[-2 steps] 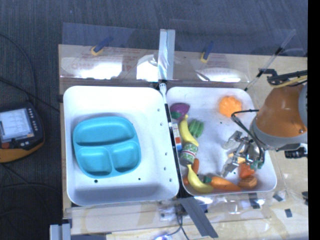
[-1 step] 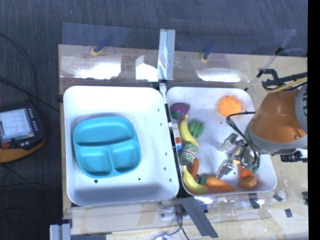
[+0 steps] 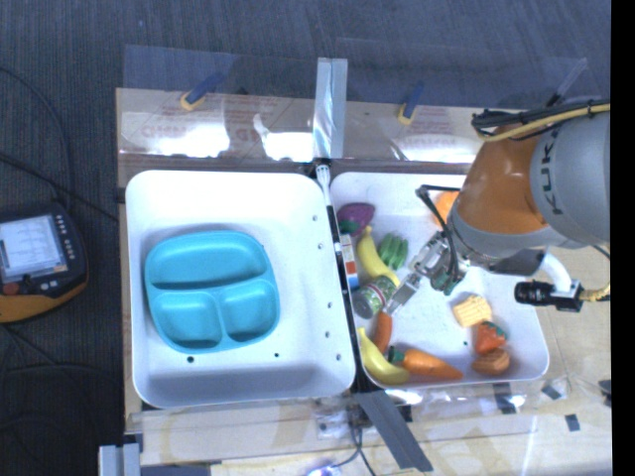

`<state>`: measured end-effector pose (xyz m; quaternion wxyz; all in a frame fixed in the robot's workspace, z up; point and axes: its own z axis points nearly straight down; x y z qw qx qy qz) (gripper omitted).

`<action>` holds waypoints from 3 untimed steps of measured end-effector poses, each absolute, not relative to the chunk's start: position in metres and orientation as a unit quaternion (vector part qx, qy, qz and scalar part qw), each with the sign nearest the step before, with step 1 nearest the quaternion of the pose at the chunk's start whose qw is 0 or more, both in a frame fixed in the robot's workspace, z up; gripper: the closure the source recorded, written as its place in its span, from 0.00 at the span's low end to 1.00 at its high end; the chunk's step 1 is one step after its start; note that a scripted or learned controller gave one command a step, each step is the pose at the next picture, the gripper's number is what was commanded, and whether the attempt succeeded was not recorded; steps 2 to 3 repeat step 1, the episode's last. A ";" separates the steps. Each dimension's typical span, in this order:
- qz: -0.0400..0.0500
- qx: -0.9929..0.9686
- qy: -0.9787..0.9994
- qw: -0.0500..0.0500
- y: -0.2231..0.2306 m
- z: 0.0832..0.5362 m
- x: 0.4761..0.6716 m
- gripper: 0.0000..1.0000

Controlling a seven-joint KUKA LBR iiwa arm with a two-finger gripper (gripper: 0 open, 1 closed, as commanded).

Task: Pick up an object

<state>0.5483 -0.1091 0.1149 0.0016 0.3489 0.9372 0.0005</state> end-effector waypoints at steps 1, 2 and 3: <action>0.004 0.379 0.925 0.016 -0.099 0.099 0.535 0.00; 0.004 0.379 0.925 0.016 -0.099 0.099 0.535 0.00; 0.004 0.379 0.925 0.016 -0.099 0.099 0.535 0.00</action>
